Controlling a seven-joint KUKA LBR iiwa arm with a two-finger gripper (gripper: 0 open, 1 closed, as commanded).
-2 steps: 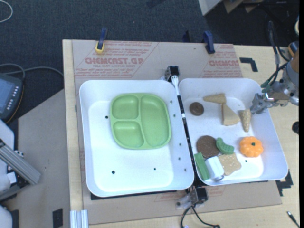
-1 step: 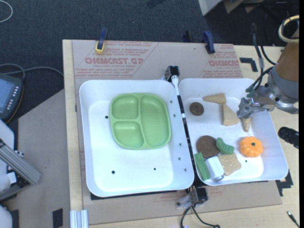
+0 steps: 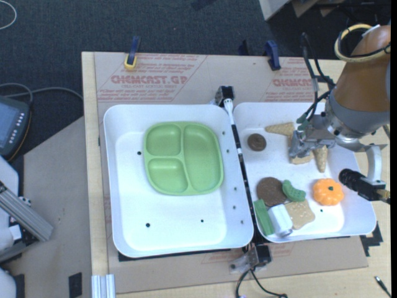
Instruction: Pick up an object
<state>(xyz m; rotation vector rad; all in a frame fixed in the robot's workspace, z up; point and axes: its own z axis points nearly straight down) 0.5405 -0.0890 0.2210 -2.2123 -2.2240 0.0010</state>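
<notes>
Near edge: the right bin's (image 3: 356, 225) front rim is crowded by a green block (image 3: 262, 217), a white roll (image 3: 280, 218) and a cracker (image 3: 301, 213), all touching or overlapping; little room is left there for a descent
Front row: a brown disc (image 3: 270, 190) and a green pickle (image 3: 293, 191) are seen touching, with an orange pumpkin (image 3: 327, 192) just beside them and near the right wall
Step in hand: the approach or first closing is judged to be under way, with nothing yet lifted
Claw: the claw (image 3: 303, 151) is set low over a tan piece (image 3: 302, 159) in the middle of the right bin; whether it is wide, narrow or holding cannot be told, since the tips are hidden among wrist parts
Task thing: the tan piece lies on the bin floor under the claw, touching a cone (image 3: 321, 159) at its right
Next move: a firm closing on the tan piece alone is called for, then a straight lift; the cone may be dragged along
Open room: bare floor is seen left of the claw, between it and a brown ball (image 3: 257, 143)
Far side: a tan wedge (image 3: 280, 128) lies near the back wall
Left bin: a green tray (image 3: 184, 158) is held in the left bin (image 3: 124, 166), well apart from the arm
Counter: the counter (image 3: 99, 79) is seen beyond both bins
</notes>
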